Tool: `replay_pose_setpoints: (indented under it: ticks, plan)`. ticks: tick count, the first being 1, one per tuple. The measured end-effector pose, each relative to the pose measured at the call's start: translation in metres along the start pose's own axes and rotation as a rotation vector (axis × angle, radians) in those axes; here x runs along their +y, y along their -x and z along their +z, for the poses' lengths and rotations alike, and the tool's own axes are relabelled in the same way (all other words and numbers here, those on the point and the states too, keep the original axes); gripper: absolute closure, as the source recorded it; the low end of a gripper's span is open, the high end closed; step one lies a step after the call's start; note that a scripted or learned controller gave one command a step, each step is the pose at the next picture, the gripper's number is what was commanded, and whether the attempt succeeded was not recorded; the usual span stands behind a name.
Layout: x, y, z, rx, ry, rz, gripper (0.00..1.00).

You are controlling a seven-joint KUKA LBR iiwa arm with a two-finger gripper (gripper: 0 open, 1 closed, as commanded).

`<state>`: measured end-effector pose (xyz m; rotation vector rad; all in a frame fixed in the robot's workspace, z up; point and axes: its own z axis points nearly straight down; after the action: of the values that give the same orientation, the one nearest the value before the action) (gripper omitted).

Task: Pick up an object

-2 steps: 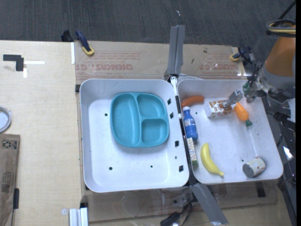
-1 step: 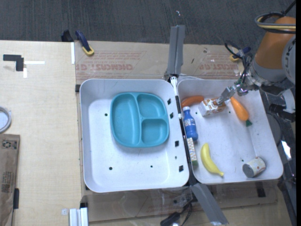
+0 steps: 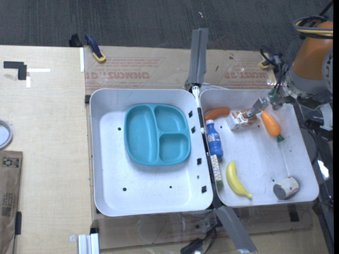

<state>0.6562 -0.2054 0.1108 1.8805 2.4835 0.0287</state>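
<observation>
Here, gripper apparently touching carton; carrot just beside.

Printed lettering runs along the cardboard sheet behind the two bins. It is red, appears upside down and mirrored from this view, and cannot be read with confidence. The brown paper bag at the left edge carries a small dark recycling-type symbol. The blue bottle has a label whose text is too small to read.
</observation>
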Motion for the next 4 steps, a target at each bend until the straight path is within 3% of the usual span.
replay_pose_setpoints:
  ticks: [1,2,3,4]
  plan:
    - [0.002,0.001,-0.011,-0.004,0.004,-0.002,1.00]
    - [0.001,0.000,-0.010,-0.003,0.003,-0.002,0.00]
    - [-0.008,0.008,0.017,0.016,-0.026,-0.029,0.00]
    - [-0.008,0.011,0.006,0.008,-0.024,-0.029,1.00]
